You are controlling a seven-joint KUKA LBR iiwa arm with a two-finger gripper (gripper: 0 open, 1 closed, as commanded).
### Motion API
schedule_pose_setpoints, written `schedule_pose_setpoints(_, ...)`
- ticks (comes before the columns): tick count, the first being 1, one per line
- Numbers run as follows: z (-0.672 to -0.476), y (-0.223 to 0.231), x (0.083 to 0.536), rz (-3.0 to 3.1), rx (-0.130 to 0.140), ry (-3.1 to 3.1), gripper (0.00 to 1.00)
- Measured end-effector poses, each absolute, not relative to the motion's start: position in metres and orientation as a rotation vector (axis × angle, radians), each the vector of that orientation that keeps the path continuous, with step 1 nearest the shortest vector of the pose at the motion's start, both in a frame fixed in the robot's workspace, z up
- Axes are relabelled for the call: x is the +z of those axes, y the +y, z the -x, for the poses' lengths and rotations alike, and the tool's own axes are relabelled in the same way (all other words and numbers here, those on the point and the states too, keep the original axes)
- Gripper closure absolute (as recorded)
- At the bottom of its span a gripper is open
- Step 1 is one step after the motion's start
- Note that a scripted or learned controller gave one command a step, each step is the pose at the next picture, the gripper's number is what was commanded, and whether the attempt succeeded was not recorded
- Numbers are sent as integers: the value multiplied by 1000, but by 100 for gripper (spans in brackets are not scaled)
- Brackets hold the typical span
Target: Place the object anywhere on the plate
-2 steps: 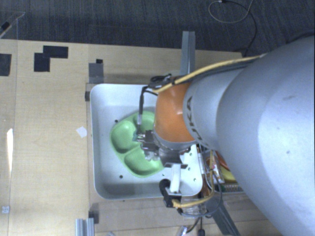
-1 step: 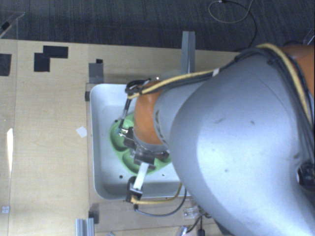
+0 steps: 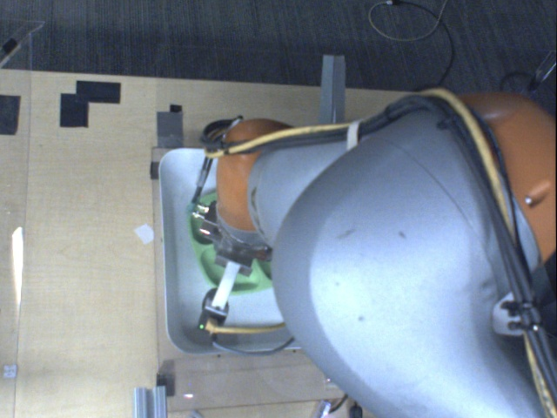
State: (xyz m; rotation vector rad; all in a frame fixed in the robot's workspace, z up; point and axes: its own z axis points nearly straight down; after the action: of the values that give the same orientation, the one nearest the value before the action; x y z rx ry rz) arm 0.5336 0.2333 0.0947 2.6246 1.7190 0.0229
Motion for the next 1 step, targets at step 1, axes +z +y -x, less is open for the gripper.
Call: schedule_pose_setpoints(1,-575,184,115,-2820,-10,1417,100)
